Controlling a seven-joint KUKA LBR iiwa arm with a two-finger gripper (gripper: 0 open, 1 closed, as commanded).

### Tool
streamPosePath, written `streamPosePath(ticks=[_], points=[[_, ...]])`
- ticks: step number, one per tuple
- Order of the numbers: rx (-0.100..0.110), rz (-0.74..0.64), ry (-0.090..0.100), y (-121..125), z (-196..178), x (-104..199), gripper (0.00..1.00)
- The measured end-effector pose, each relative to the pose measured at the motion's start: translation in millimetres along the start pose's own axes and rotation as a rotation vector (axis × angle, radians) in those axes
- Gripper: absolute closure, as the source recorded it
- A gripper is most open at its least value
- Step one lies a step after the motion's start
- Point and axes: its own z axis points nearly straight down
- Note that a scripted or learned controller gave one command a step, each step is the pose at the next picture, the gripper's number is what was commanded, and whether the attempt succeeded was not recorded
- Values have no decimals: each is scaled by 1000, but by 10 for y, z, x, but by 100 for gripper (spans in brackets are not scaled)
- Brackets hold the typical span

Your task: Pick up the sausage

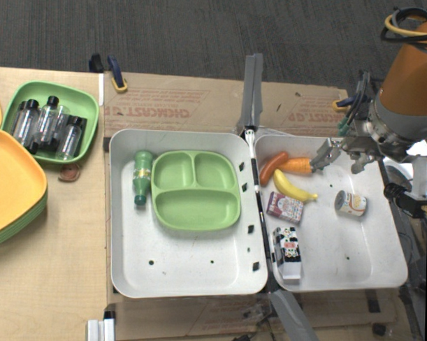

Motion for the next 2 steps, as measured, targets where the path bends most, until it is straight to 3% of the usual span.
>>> streamPosePath(ticks=[1,2], points=[[0,123,1,-558,776,-36,0],[-10,97,0,-294,1691,-38,0]])
